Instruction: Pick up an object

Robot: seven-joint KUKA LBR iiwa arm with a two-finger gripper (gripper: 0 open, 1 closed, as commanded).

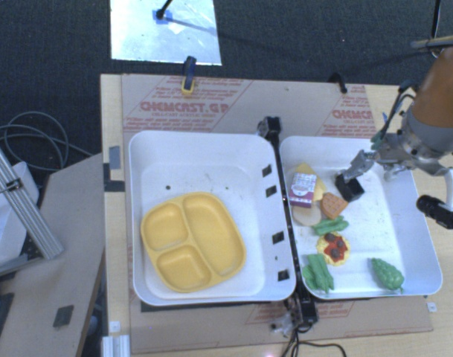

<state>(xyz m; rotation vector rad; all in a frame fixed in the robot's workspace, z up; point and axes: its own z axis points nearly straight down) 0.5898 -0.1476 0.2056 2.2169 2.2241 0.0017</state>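
The arm (434, 103) comes in from the right and leans over the right bin (416, 229), with the gripper (349, 185) hanging low near the bin's middle top. From here its tip is a dark block at the end of a grey finger, and I cannot tell whether it is apart or together. Nothing shows clamped in it. The dark tip sits just beside a brown cracker-like piece (332, 204), up and to the right of it, maybe touching the bin floor; that I cannot make out.

The toy food lies mostly left of and below the tool. A small box with a purple label (303, 188) stands near the bin's left wall, with a yellow piece (306, 169) above it and a pale round slice (306, 215) under it. Below the cracker lies a green bean pod (331, 226), then a little pizza slice with red topping (335, 249). Another green vegetable (318, 271) rests at the bottom left, and a green leafy lump (387, 274) well apart at the bottom right.

In the left bin (211, 155) lies a yellow divided plate (192, 240).
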